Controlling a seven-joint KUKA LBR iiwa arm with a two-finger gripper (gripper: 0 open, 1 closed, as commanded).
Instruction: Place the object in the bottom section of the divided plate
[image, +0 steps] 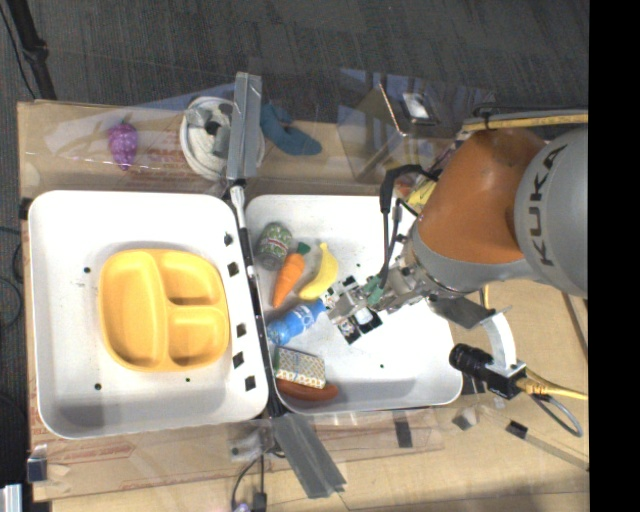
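The claw (350, 312) hovers low in the right bin (420, 385) beside the bottle (295, 322) (likely its target). Whether it's apart or together, I cannot tell. The plate (165, 308) waits left.

The word "KUKA" stands in dark capitals on the grey arm (555, 215), running sideways along its housing; it is the sole legible text. Labels on other items are too blurred to read.

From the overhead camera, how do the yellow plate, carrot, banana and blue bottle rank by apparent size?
1. yellow divided plate, by far the largest
2. carrot, banana and blue bottle look about alike; too close to rank.
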